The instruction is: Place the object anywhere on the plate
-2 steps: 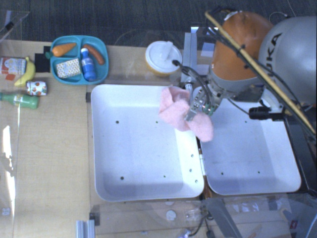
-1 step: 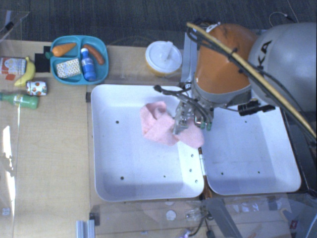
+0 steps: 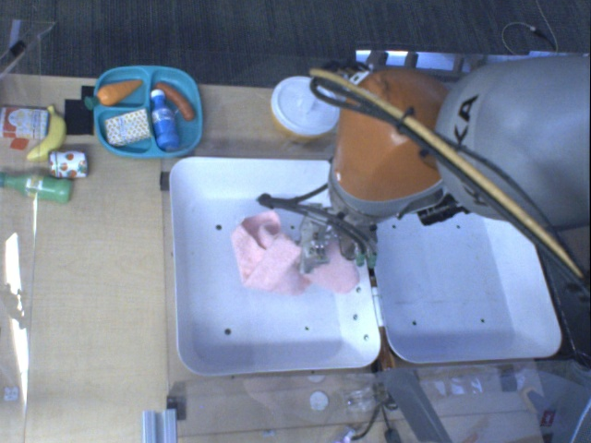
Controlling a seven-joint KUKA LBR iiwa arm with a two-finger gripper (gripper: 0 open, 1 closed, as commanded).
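Note:
A crumpled pink cloth (image 3: 268, 255) lies in the middle of the left white bin (image 3: 212, 340). My gripper (image 3: 314, 249) is down on the cloth's right part, under the orange wrist band, and hides some of the fabric. The blue divided plate (image 3: 189, 90) sits on the bench beyond the left bin's far left corner. It holds a toy carrot (image 3: 120, 91), a blue bottle (image 3: 164, 118), a sausage-like piece and a patterned block.
The right white bin (image 3: 471, 293) lies beneath the arm. A yellow bowl with a white lid (image 3: 297, 106) stands behind the bins. A banana (image 3: 51, 133), a small can (image 3: 67, 163), a green bottle (image 3: 37, 186) and a red-and-white box (image 3: 22, 123) lie at the bench's left.

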